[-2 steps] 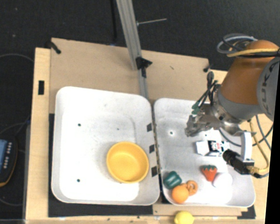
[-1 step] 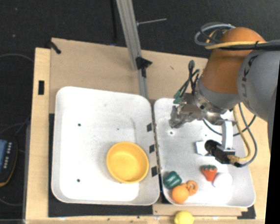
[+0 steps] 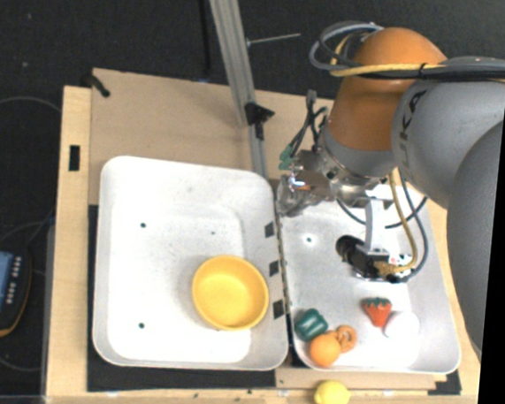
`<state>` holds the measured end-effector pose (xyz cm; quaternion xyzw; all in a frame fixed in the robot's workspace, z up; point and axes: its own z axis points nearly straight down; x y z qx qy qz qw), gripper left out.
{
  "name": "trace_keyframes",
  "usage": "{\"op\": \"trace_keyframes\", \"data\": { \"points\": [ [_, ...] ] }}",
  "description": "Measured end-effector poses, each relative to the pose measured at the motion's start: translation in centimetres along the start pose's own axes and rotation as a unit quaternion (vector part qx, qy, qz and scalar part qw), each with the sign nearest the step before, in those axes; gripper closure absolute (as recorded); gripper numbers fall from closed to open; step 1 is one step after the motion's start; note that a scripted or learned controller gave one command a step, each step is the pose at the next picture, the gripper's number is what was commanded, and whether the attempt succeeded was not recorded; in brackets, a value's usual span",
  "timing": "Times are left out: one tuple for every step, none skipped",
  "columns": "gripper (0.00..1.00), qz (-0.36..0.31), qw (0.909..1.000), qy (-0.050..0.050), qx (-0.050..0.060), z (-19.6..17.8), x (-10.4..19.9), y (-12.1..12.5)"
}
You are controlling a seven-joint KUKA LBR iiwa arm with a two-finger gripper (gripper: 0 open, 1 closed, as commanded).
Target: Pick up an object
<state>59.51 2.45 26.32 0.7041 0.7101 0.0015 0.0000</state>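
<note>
1. Judging by how things lie, the pick is not yet made. The gripper [image 3: 292, 192] hangs up and to the right of the yellow bowl [image 3: 230, 292], over the far corner of the right bin [image 3: 313, 265], with nothing visibly held.
2. Whether the gripper is spread or pressed together cannot be told from this angle.
3. Possible targets lie just right of the bowl in the right bin: a green piece [image 3: 310, 321], an orange fruit [image 3: 324, 349], a smaller orange piece [image 3: 346, 337] and, farther right, a red piece [image 3: 378, 312].
4. The bowl sits in the left bin [image 3: 161, 232]. A lemon [image 3: 332, 395] lies below and right of the bowl, on the bench [image 3: 154, 116].
5. Still to do, apparently: reach a target, descend, grip, lift.
</note>
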Motion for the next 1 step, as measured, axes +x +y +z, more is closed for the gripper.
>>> {"op": "trace_keyframes", "data": {
  "points": [
    [1.00,0.001,1.0000,-0.001,0.001,1.16,5.80,1.51]
  ]
}}
